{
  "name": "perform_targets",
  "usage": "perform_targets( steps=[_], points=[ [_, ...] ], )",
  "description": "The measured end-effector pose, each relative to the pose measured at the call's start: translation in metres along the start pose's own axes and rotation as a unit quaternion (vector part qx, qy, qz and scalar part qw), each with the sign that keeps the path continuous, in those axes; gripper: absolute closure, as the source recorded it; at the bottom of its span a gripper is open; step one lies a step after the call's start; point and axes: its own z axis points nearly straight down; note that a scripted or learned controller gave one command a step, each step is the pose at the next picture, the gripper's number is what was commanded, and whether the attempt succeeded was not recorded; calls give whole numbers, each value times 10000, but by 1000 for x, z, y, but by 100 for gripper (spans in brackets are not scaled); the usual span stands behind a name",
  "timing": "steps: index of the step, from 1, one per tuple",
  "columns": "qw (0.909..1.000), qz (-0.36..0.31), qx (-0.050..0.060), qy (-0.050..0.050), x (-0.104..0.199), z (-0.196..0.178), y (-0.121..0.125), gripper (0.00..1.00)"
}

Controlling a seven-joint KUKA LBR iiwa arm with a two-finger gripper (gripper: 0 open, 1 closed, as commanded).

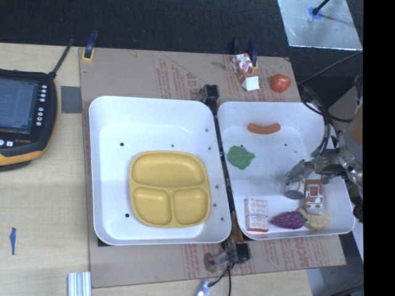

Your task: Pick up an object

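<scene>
I count two white bins (99, 165). In the left bin sits one yellow divided tray (168, 188). Right of that tray I count one sausage (263, 127), one green leaf (239, 157), two small cartons (256, 214), one bunch of purple grapes (287, 220). Beyond the tray, on the cardboard, one more carton (245, 71) and one red tomato (281, 82).

We see in the right bin: sausage (264, 127) lying flat, upper middle | green leaf (240, 157) at left | white-orange carton (256, 214) flat, lower left | purple grapes (288, 220) beside it | orange-white box (314, 197) lower right | pale biscuit (316, 221) touching grapes.
</scene>
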Motion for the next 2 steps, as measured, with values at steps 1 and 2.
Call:
perform_targets(
  steps=[1,2],
  points=[
    [10000,-25,9,36,-12,108,7,0],
    [9999,-48,48,133,-37,113,67,0]
  ],
)
